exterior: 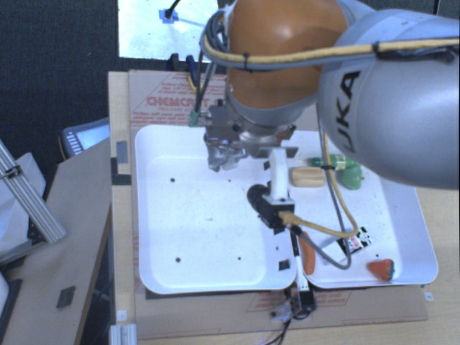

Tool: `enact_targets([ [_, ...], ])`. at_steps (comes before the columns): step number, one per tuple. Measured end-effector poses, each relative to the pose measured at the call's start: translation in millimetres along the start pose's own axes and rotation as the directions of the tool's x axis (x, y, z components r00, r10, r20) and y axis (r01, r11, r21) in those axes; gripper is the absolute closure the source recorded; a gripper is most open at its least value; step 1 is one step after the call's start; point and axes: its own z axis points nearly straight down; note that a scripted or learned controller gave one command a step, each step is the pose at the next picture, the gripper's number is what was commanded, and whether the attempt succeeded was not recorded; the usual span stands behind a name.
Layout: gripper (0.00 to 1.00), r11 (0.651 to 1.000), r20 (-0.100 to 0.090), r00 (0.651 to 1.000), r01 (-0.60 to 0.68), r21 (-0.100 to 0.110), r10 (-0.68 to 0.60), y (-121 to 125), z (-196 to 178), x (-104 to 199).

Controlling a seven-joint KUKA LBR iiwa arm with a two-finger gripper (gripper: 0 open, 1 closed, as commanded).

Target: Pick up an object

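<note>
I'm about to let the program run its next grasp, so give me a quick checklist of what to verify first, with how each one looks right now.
1. Gripper position: over the far edge of the left bin, away from the objects. Not ok.
2. Finger state: cannot tell.
3. Anything held: nothing seen between the fingers. Cannot tell.
4. Targets present: orange piece, red piece, tan block and green piece lie in the right bin. Ok.
5. Cable trailing across the right bin near the orange piece. Not ok.
</note>
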Motion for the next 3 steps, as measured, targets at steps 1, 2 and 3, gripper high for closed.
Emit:
enact_targets([
  [1,1.0,1.0,-0.011,1.0,0.0,-0.03,0.0,41.3,-116.1,23.2],
  [2,1.0,1.0,-0.007,1.0,0.002,-0.02,-0.002,39.7,-121.0,22.3],
  [3,1.0,1.0,-0.007,1.0,-0.009,-0.024,0.009,6.6,-180.0,-38.3],
])
